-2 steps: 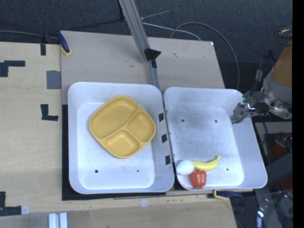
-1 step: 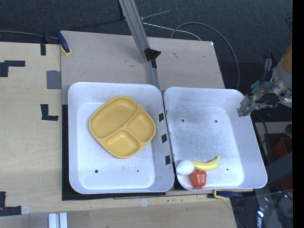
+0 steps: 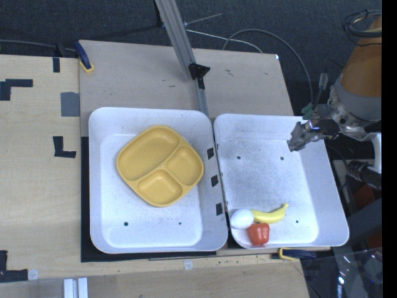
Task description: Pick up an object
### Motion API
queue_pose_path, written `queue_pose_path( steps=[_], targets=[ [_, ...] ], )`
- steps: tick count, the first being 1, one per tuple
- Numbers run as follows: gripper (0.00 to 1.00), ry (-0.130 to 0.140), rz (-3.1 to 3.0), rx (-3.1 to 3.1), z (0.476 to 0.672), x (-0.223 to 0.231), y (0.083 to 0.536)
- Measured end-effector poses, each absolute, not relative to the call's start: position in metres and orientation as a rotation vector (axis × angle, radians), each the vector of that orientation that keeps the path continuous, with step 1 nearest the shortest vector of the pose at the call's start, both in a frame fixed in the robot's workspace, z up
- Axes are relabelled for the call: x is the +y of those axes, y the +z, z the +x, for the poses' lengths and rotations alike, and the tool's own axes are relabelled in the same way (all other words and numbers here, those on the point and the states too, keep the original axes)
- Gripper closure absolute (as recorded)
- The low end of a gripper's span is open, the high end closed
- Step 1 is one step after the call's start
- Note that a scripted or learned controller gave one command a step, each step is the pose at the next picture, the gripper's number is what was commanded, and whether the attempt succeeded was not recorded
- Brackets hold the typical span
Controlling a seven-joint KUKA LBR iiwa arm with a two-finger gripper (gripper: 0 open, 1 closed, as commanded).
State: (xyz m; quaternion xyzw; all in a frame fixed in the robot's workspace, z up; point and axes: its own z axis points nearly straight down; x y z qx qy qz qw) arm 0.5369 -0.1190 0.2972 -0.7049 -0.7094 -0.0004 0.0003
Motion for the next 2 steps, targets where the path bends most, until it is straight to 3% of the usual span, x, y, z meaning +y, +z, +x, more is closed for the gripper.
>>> queue_pose_path(
  steps=[2],
  targets=[
    [1.00, 0.001, -2.212, -2.228, 0.559, -0.002, 0.275]
  ],
)
